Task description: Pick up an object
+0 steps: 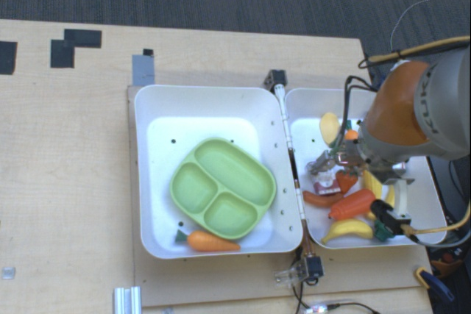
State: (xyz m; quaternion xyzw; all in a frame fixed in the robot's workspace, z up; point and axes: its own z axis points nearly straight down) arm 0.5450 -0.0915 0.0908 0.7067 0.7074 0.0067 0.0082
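White plastic formed both shallow bins on the wooden bench [66, 180]. The left bin [158, 103] held a green divided plate [222, 189] with three sections, lying near the middle, and a toy carrot [210, 242] lay just beside the plate's lower edge, against the bin's near wall. The right bin [302, 130] held a cluster of toy foods: a pale yellow lemon [329, 127] toward the far side, a red pepper [319, 198], a second carrot [352, 204], and a banana [349, 230] along the near wall. The grey arm [441, 106] with its orange band reached in from the right over this bin. The gripper [324, 164] was positioned low among the toys, just above the red pepper. Whether its jaws were apart or closed could not be determined, and no item was seen between them.
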